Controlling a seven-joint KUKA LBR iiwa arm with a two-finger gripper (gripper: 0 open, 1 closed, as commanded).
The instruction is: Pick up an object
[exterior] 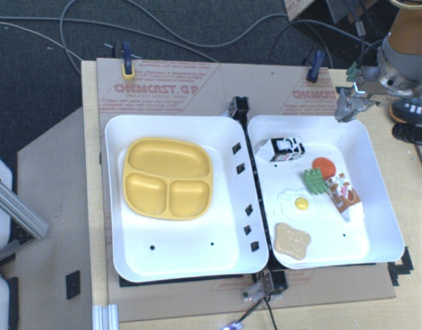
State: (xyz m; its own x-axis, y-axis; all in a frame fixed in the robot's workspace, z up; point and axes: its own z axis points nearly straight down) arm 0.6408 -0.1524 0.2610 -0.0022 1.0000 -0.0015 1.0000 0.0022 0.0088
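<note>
Two shallow white bins side by side on the bench: left bin [121,253] and right bin [376,205]. In the left bin, a large yellow divided plate [168,177], lying flat toward the far half, three compartments, nothing in them as far as visible. Above the far right corner of the right bin, the grey arm [403,36] with orange band, reaching in from the right, and at its end the gripper [348,108], hanging over the bin's rim, well apart from every object. State of the jaws: cannot tell, too small and blurred against the cardboard. Nothing visible between them, so nothing held, by judgement. In the right bin, all candidates for the pick, by size: a slice of toy bread [292,241] near the front wall; a small printed packet [345,194] lying tilted, just beside the green piece; a black and white toy [286,149] near the far left of this bin; a fried egg toy [297,201] between bread and green piece; a green leafy piece [314,181] touching a red round piece [324,165], probably a tomato. Progress, as judged: nearly at the start. No object lifted, none chosen in a visible way. Left to do: move over one object, descend, close, lift.
</note>
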